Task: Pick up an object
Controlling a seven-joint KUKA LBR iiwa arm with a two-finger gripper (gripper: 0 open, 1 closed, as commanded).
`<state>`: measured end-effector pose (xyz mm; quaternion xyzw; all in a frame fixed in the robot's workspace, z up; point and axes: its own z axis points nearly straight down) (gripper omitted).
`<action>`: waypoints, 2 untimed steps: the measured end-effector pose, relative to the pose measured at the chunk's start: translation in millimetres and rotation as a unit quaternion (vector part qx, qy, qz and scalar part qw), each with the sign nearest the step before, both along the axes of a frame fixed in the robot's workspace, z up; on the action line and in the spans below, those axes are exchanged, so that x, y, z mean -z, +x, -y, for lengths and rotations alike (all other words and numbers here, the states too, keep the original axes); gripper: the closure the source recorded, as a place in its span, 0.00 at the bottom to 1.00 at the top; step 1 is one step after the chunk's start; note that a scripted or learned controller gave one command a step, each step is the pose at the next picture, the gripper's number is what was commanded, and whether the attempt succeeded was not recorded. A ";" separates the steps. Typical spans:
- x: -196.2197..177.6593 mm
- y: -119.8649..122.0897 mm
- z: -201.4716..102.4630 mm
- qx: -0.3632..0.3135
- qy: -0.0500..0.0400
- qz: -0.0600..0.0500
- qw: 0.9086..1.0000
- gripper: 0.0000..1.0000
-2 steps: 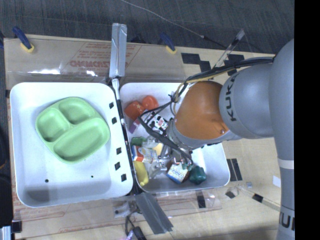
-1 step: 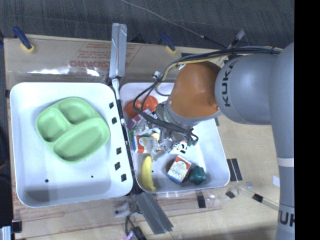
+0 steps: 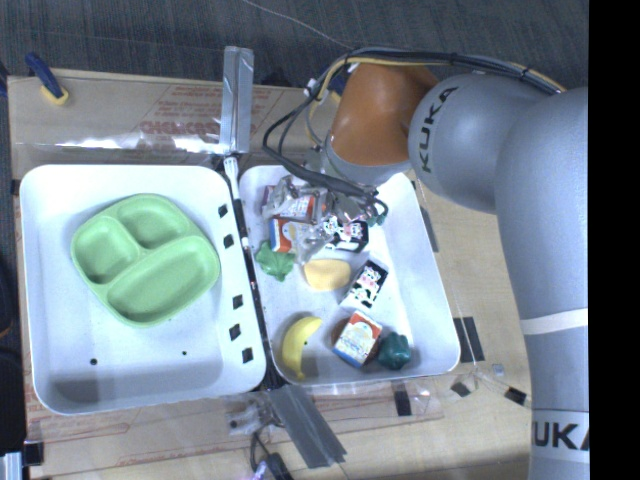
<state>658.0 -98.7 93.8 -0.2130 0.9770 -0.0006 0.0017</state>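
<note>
My gripper (image 3: 318, 214) reaches down into the back of the right bin (image 3: 432, 298), beneath the orange wrist band (image 3: 375, 113). It hangs over an orange and white carton (image 3: 284, 234) and a small black and white item (image 3: 348, 231). The wrist hides the fingertips. In front of it lie a green leafy toy (image 3: 272, 261), a pale yellow block (image 3: 327, 273), a cow-patterned carton (image 3: 365, 284), a banana (image 3: 298, 343), an orange and blue carton (image 3: 357, 338) and a dark green piece (image 3: 396, 351).
The left bin (image 3: 60, 368) holds a light green divided plate (image 3: 145, 258). A black-marked divider (image 3: 243, 288) separates the two bins. The grey arm (image 3: 520, 218) covers the bench on the right. A metal bracket (image 3: 237, 98) stands behind the bins.
</note>
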 end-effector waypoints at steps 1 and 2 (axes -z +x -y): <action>2.0 -83.1 -6.7 -0.089 0.000 -0.002 0.996 0.00; 2.4 -94.0 -8.2 -0.066 0.001 -0.003 0.998 0.00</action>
